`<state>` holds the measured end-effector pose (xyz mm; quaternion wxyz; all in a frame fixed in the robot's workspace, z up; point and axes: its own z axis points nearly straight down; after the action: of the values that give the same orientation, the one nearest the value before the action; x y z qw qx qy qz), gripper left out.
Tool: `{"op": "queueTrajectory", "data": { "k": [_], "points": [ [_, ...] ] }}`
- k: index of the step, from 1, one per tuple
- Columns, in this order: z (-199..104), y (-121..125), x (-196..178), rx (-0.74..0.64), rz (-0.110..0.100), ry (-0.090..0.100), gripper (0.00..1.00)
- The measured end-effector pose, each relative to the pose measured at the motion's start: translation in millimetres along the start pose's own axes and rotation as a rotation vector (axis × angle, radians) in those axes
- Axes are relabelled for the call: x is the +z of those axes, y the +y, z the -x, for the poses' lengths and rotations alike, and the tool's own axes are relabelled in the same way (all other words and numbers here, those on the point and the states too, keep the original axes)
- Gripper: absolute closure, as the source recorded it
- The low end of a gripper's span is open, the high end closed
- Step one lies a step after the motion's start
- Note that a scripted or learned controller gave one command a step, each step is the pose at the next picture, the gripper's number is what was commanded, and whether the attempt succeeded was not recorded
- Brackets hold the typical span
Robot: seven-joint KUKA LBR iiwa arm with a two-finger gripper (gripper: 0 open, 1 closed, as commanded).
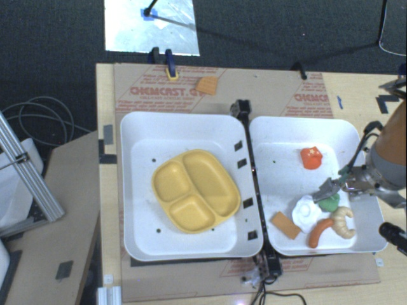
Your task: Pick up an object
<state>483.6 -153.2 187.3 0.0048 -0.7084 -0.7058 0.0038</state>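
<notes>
The right bin point(280, 138) holds several small toy foods. A red-orange piece point(311, 158) lies near its middle. A white piece point(304, 211), a green piece point(329, 203), a tan croissant-like piece point(344, 222), an orange-red sausage point(320, 231) and a brown slab point(285, 225) cluster in its front part. My gripper point(328, 189) reaches in from the right, low over the green and white pieces. Nothing shows between its fingers.
The left bin point(137, 170) holds a yellow three-compartment plate point(195, 189). A black divider clip strip point(249, 170) runs between the bins. A small tan block point(207, 85) and a yellow-blue clamp point(170, 64) lie on the cardboard behind the bins.
</notes>
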Motion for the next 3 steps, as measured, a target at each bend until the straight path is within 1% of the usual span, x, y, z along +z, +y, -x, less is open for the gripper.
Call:
{"op": "queueTrajectory", "data": {
  "k": [1, 2, 3],
  "points": [
    [7.9, 78.4, 106.4, -0.011, 0.017, -0.004, 0.00],
    [38.8, 102.2, 100.6, -0.005, 0.017, -0.004, 0.00],
    [54.4, 38.0, 102.6, -0.001, 0.009, -0.001, 0.00]
  ]
}}
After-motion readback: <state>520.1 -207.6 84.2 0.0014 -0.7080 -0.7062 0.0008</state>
